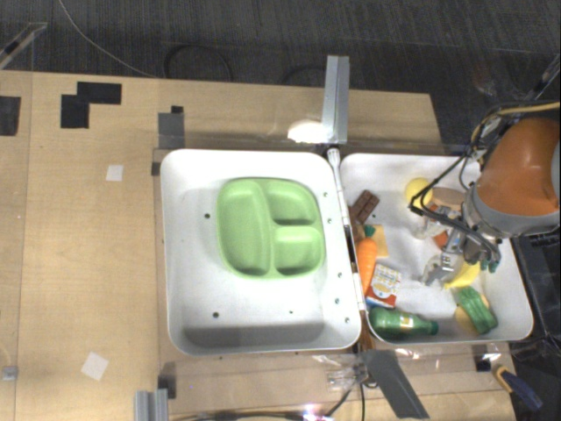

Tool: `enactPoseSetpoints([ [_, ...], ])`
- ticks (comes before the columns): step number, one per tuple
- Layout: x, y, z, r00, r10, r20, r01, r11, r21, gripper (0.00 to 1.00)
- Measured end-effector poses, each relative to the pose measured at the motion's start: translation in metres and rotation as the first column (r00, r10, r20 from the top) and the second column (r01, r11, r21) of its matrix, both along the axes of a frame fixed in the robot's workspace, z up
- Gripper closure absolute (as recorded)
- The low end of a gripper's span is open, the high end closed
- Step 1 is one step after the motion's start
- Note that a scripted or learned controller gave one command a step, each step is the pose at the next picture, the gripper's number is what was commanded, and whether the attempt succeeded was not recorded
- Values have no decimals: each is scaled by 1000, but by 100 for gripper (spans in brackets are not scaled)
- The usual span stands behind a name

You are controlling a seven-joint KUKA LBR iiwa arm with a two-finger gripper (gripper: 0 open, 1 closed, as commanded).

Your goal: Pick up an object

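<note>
My gripper (pixel 449 261) hangs low in the right bin (pixel 517 327), below the arm's orange band (pixel 524 178). A yellow banana-like piece (pixel 467 275) lies right beside it, partly hidden by it. A green pickle-like object (pixel 476 309) sits just below that. A green bottle (pixel 401 324) lies along the bin's front wall. A red and white packet (pixel 384 284), an orange carrot (pixel 368 257) and a brown chocolate bar (pixel 364 205) lie along the bin's left side. A yellow item (pixel 418 191) lies near the back, partly under the arm.
The left bin (pixel 188 323) holds a light green divided plate (pixel 268 226). A metal post (pixel 337 103) stands behind the divider between the bins. Cables loop around the arm at the right.
</note>
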State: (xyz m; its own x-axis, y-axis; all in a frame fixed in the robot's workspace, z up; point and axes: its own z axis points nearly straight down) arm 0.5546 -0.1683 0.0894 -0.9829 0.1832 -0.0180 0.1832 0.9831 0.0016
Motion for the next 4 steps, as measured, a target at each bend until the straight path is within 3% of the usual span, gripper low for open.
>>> enactPoseSetpoints([
  [1,5,1,11,1000,8,12,-8,1000,-4,100],
  [2,24,-26,93,974,226,-9,-226,974,-2,100],
  [3,23,-25,91,974,227,-12,-227,974,0,0],
  [4,-39,-27,4,973,230,-10,-230,973,-1,0],
])
